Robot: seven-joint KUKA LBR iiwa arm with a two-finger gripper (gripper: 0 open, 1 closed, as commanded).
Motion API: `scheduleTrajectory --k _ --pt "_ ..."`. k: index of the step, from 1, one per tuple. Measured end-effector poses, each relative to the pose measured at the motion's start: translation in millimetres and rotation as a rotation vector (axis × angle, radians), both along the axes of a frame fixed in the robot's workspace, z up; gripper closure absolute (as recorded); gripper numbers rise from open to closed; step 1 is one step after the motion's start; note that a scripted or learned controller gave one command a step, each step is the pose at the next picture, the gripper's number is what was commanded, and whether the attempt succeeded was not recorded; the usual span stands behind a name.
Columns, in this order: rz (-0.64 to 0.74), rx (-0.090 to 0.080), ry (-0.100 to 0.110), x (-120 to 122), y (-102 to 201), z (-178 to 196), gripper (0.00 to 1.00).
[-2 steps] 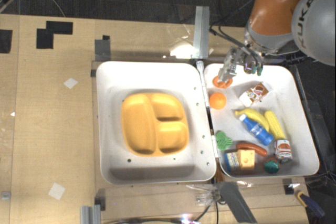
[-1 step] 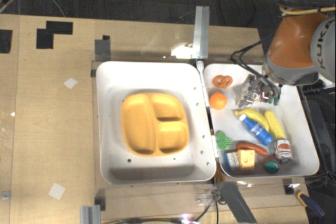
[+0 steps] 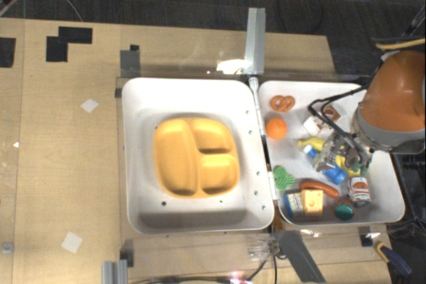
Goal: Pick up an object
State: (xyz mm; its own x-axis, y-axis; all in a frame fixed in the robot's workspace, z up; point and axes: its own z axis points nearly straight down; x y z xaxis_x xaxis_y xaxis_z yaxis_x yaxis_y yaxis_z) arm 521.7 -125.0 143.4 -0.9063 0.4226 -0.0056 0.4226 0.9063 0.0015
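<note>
Along the right bin's (image 3: 393,209) near edge, a blue box (image 3: 293,203), a cheese wedge (image 3: 313,199), a sausage (image 3: 318,187) and a small can (image 3: 358,190) are seen. Above them the gripper (image 3: 335,155) is lowered among crowded toys; its state cannot be told. Farther back, an orange ball (image 3: 276,128) and pretzel (image 3: 282,103) are seen. A yellow tray (image 3: 196,156) is held in the left bin (image 3: 136,143).

The grey KUKA arm with its orange band (image 3: 399,93) enters from the right edge of the frame, at mid-height, and bends down and to the left. Its metallic two-finger gripper (image 3: 335,157) hangs at the lower right of the frame, pointing downward. The wrist is wrapped by a black cable.
</note>
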Motion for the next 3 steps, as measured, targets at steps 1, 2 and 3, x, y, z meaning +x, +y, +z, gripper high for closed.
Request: scheduleTrajectory --k 1,2,3 --pt "0.005 -0.001 -0.010 3.5 1.1 12.4 1.00" --pt "0.009 -0.002 -0.019 6.3 1.3 24.4 1.00" --pt "0.013 -0.004 -0.028 9.2 1.5 36.6 1.00"
